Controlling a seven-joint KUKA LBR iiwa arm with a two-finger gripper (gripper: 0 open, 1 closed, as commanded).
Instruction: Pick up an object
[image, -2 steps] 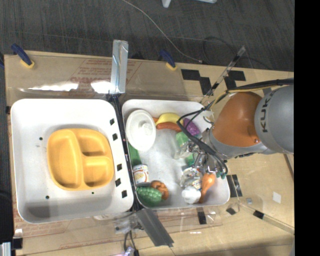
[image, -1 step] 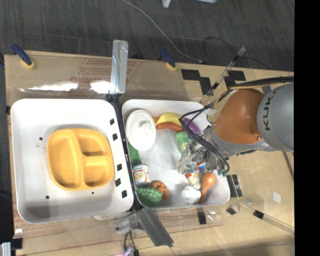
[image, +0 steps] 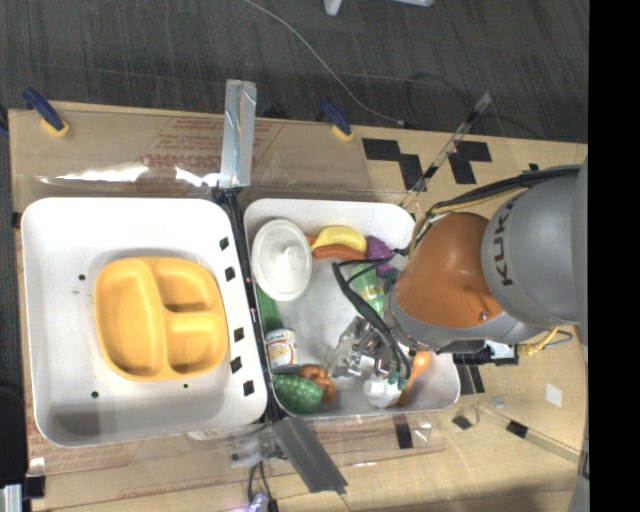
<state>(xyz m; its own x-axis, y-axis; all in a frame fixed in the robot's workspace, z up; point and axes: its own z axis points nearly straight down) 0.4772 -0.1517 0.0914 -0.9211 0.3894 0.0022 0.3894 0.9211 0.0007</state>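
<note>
The grey arm with its orange band (image: 455, 270) reaches in over the right-hand shallow white bin (image: 330, 213), and its metal two-finger gripper (image: 365, 352) hangs low inside that bin, toward the bin's near edge. Whether the fingers are released or clenched on something I cannot tell; the metal parts and the clutter beneath them blur together.

All places below are given against that right-hand bin. In its far left corner sits a round white bowl (image: 281, 257). Just right of the bowl, along the far wall, lies a yellow banana-shaped toy (image: 339, 238) with a red-orange piece touching its near side, and beside that a small purple object (image: 380, 247), partly under the arm. A green item (image: 371, 292) shows in the middle of the bin, half hidden by a black cable. Near the left wall stands a small can with a pale label (image: 281, 349); in the near left corner lies a dark green rounded object (image: 299, 391) with a small brown-orange object (image: 319, 377) touching it. By the near wall, right beside the gripper, are a small white object (image: 381, 392) and an orange carrot-like piece (image: 417, 368).

Left of this bin, touching it along one wall, the second white bin (image: 50, 330) holds a yellow divided plastic tray (image: 160, 316). Both bins rest on a cardboard-covered surface (image: 120, 140)
</note>
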